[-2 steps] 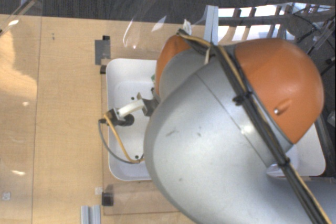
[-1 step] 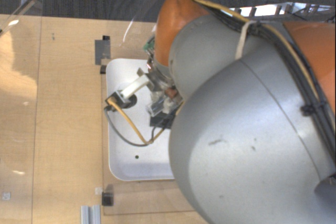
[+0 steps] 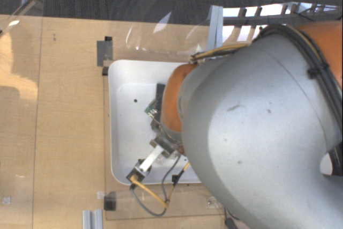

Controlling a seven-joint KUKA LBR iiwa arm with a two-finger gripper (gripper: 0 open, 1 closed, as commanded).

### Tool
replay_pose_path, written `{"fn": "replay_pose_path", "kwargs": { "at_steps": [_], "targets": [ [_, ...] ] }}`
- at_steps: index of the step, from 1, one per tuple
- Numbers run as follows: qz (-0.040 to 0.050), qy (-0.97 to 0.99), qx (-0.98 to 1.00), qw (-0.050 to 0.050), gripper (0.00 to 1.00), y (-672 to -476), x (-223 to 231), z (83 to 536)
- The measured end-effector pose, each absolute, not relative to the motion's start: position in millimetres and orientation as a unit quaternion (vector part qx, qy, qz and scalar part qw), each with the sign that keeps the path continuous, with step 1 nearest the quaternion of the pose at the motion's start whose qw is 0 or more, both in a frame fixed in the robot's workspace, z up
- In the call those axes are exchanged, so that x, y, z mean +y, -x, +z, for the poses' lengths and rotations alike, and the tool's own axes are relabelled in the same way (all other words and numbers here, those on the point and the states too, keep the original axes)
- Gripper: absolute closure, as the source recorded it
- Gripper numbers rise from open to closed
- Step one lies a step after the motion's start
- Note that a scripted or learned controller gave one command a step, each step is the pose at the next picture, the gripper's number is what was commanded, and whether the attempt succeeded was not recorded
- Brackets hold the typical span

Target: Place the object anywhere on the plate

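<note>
Robot lab: arm (image 3: 257, 131), bench (image 3: 64, 115), white bin (image 3: 128, 115)

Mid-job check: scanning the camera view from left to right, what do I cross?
Tan wooden bench top → small black bracket at the bin's far-left corner → shallow white plastic bin → orange band of the arm → large grey rounded arm housing.

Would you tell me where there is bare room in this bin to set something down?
The white bin's left strip, between its left wall and the arm, is bare apart from a small dark speck. Its right side is crowded under the arm.
</note>
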State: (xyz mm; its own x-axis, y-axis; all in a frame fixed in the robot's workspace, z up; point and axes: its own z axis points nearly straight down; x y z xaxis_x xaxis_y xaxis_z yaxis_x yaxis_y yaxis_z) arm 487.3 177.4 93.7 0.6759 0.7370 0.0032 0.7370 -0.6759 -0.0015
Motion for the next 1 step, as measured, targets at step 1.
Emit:
{"fn": "replay_pose_path", "kwargs": {
  "at_steps": [1],
  "targets": [
    [-0.0011, 0.872, -0.489, 0.001, 1.00, -549.4, 235.5, 121.3]
  ]
}}
